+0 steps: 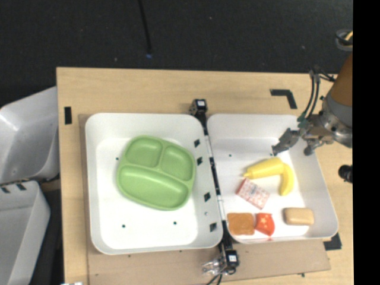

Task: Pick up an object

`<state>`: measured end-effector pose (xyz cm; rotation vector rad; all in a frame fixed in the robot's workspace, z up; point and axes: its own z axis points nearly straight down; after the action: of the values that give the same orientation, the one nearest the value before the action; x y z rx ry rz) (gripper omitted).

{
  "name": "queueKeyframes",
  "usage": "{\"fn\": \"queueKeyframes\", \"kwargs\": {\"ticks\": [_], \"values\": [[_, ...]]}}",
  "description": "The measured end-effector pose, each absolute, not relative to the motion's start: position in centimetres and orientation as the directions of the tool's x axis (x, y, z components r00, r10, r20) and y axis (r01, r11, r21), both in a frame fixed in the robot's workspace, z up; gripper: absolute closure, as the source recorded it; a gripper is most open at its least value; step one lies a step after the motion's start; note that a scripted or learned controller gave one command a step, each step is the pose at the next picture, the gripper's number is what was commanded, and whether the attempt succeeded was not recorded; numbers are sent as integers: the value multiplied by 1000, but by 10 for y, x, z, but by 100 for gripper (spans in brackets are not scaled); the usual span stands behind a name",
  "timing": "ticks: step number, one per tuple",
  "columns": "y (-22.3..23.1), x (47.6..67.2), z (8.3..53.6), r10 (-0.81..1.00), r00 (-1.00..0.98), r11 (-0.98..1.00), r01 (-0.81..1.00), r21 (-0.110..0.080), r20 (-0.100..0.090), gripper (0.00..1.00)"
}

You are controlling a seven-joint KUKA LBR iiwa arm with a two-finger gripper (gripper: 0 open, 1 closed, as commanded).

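Camera view: the gripper hangs over the right bin, its two dark metal fingers apart and holding nothing. At its seven o'clock lies the curved, smooth yellow banana. Below that sit a pink patterned packet, a brown spongy square, a red lump and a tan rounded block. The left bin holds a green divided plastic plate.
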<state>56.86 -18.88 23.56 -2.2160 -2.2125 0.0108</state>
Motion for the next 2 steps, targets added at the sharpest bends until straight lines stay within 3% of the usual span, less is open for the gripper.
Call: {"fn": "queueKeyframes", "kwargs": {"ticks": [1,2], "values": [[-188,571,243,1000,-2,2,1000,1,-1,0],[-192,571,180,1000,1,-1,1000,-4,-1,0]]}}
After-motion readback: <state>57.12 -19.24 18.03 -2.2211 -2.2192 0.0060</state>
